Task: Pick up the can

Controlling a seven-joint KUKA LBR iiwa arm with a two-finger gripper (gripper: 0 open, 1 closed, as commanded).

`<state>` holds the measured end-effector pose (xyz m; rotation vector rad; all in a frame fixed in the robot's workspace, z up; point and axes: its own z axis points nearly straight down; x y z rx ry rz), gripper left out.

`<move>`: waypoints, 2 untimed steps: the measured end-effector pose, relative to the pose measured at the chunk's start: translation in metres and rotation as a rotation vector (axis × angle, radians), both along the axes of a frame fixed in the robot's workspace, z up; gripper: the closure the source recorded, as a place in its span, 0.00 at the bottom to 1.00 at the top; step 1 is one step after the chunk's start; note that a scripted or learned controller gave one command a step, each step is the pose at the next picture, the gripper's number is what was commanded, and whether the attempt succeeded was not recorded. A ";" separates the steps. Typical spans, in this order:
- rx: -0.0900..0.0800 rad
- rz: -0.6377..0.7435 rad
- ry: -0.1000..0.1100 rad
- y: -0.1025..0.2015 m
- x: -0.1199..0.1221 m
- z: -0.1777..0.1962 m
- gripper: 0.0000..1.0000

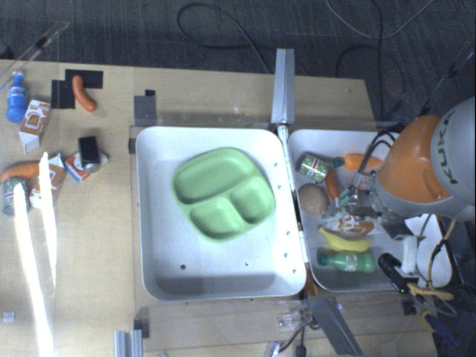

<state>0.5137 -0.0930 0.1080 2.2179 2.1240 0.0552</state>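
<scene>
**Arm low over the right bin, can at its far left corner**

The pale wooden surface (97,222) stands on dark grey carpet (149,21) strewn with black cables (223,21). On the surface's left end lie loose things: a small blue bottle (15,99), an orange sausage-shaped toy (84,94) and a small black box (88,150).

The left white shallow bin (160,274) holds a light green plastic tray with three compartments (223,192). A grey metal post (283,88) rises between the two bins.

The right white shallow bin (320,277) holds the green-labelled metal can (314,167), lying tilted near its far left corner. Near it lie a brown rounded object (313,198), a yellow banana (344,239) and a green plastic bottle with a yellow cap (346,260) lying on its side.

The claw (354,208) sits low among these items, to the right of the can and apart from it; whether it is spread or closed cannot be told. Above it the arm's orange band (413,166) bears part of the word "KUKA".
</scene>
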 end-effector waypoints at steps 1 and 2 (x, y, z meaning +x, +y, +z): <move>-0.002 0.004 -0.016 0.000 0.006 0.015 1.00; 0.016 0.199 0.070 0.021 0.093 0.145 1.00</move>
